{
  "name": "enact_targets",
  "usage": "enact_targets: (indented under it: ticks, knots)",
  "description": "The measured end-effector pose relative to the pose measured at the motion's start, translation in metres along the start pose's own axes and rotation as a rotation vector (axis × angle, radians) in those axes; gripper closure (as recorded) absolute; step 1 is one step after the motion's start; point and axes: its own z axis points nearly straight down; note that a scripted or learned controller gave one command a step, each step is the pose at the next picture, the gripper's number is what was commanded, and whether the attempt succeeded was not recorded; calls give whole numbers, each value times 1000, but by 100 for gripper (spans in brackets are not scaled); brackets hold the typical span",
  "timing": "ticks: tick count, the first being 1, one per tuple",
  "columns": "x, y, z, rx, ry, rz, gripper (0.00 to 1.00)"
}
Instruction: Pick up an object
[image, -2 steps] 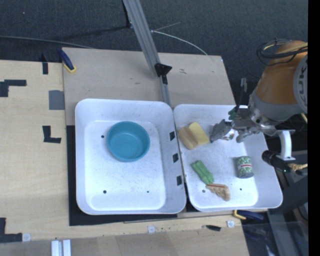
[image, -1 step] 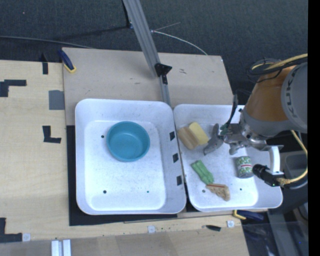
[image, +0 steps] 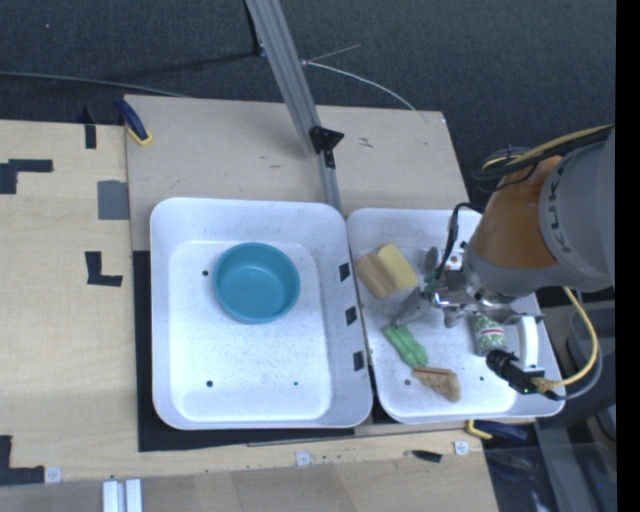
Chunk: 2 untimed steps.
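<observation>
The gripper (image: 415, 300) hangs low in the right bin (image: 400, 400), over the gap between a yellow sponge (image: 386, 270) just above it and a green toy (image: 406, 345) just below; how wide it stands, I cannot tell. The sponge looks light, soft and squashy, best pinched across its short sides. One sponge, one green toy, one brown piece (image: 437, 381), and one blue bowl (image: 257, 282) far to its left.
</observation>
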Motion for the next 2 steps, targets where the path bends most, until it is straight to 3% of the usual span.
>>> enact_targets:
  ticks: [1,2]
  knots:
    - [1,1,35,-9,-1,-1,0]
    - [-1,2,23,-13,-5,0,100]
